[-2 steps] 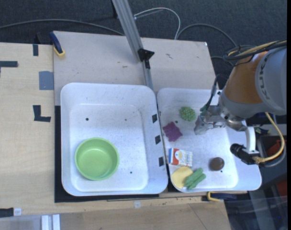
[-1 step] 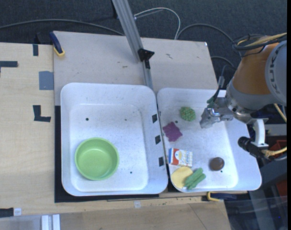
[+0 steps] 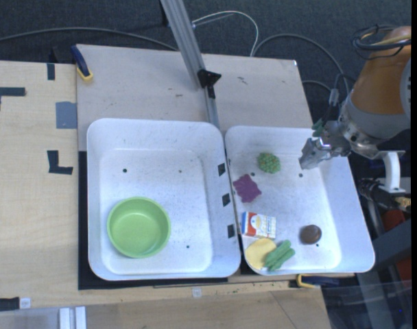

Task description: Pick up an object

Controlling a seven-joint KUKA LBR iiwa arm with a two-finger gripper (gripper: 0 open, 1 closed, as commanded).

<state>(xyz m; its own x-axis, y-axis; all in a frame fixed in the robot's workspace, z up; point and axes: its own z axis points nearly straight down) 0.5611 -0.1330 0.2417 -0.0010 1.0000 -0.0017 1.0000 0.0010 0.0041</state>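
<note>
The right bin (image 3: 346,184) holds a green bumpy ball (image 3: 268,162), a purple piece (image 3: 247,188), a small red and white carton (image 3: 258,224), a yellow disc (image 3: 259,251), a green pod (image 3: 280,256) and a brown ball (image 3: 310,234). In the left bin (image 3: 153,142) sits a green bowl (image 3: 138,227). My gripper (image 3: 311,155) hangs over the right bin's upper right part, to the right of the green bumpy ball, with nothing seen between its fingers.
A slanted metal pole (image 3: 188,40) crosses the bench above the bins' shared wall. A blue and yellow clamp (image 3: 81,64) lies at the bench's far left corner. Cables (image 3: 229,19) run behind the bench.
</note>
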